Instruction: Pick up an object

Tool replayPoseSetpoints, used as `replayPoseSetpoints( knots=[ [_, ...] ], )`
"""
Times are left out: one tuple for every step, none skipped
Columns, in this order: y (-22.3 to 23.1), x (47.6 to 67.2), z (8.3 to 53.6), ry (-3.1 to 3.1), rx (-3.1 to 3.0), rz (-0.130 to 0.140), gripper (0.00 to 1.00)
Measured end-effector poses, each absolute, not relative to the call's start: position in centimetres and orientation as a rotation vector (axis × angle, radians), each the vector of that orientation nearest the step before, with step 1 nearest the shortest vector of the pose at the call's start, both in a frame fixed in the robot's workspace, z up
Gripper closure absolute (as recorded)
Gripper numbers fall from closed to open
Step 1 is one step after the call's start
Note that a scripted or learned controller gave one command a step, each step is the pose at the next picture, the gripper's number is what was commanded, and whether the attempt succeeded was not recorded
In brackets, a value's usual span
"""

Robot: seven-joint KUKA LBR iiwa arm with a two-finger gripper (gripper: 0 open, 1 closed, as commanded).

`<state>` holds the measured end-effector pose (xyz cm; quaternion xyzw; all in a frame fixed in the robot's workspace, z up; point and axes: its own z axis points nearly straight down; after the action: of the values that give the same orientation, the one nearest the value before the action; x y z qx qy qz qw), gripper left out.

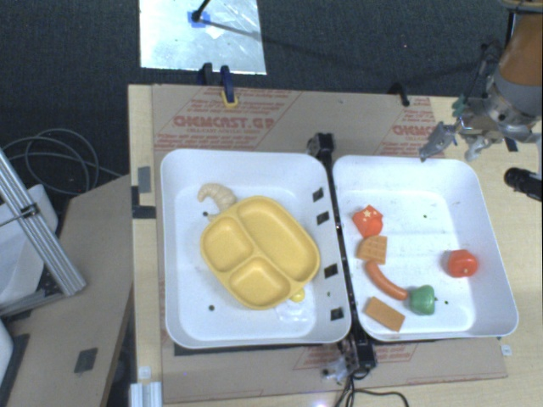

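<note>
A robotics lab or test cell is indicated. A plain worktop (pixel 254 108), covered with printed cardboard, is set on dark carpet (pixel 68 58). Two shallow white bins (pixel 178 227) are fixed side by side on it, stocked with toy food and a yellow divided tray (pixel 259 248). Loose cables (pixel 51 155) are coiled on the floor at the left, an aluminium frame rail (pixel 38 236) is seen nearby, and a reflective sheet (pixel 199 24) is laid beyond the far edge.

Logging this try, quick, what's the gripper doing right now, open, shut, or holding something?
Gripper: open, holding nothing, above the far right corner of the right bin.
</note>
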<state>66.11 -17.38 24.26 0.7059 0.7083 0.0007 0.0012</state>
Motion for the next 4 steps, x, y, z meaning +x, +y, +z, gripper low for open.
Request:
replayPoseSetpoints(
  knots=[
    [-11.9,60.3,18.8,2.236,2.219,-0.005,0.00],
    [-9.1,56.4,8.0,2.226,2.221,-0.002,0.00],
    [-9.3,56.8,9.6,2.219,2.216,0.006,1.00],
    [-9.3,56.8,9.6,2.219,2.216,0.006,0.00]
  ],
)
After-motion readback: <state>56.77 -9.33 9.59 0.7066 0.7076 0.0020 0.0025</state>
